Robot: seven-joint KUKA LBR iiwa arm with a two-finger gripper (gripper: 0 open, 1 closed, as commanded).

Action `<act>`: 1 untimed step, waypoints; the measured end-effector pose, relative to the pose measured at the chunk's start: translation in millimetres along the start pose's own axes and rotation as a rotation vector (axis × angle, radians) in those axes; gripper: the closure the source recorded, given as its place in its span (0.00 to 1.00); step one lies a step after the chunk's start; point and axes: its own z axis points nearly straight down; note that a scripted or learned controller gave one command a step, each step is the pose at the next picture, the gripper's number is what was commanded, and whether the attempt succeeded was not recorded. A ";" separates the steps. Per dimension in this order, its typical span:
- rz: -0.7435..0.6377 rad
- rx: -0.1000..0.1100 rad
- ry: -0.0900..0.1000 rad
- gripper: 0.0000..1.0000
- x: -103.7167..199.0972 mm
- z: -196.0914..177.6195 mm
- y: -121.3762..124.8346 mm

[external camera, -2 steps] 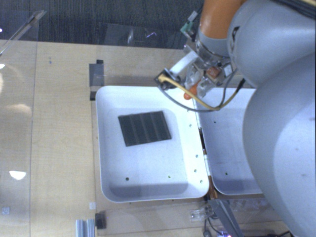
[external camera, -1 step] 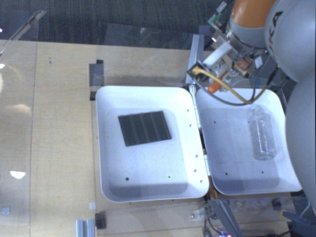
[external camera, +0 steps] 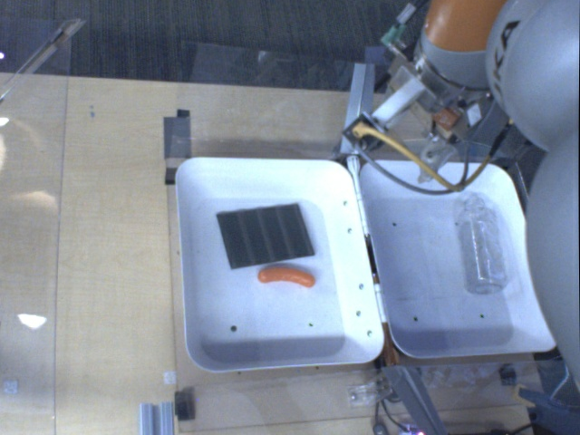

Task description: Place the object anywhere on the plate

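Jaws (external camera: 441, 132) sit at the upper right, above the back edge of the right bin (external camera: 399, 288); too cluttered with cables and fittings to tell how they stand, and nothing visible in them. Grey arm (external camera: 535, 53) with orange band (external camera: 462, 7) comes in from the top right corner. A yellowish cable (external camera: 408, 157) loops from the wrist over the bin's back edge. Clear plastic bottle (external camera: 480, 247) lies in the right bin, near its right side. Left bin (external camera: 208, 324) holds the plate (external camera: 265, 235), a dark ribbed rectangle, slightly tilted. Sausage (external camera: 286, 276), orange, lies on the bin floor just beside the plate's front edge, not on it. Both bins rest on the wooden tabletop (external camera: 100, 243).
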 end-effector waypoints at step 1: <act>-0.060 -0.001 0.000 0.00 10.4 -7.9 26.9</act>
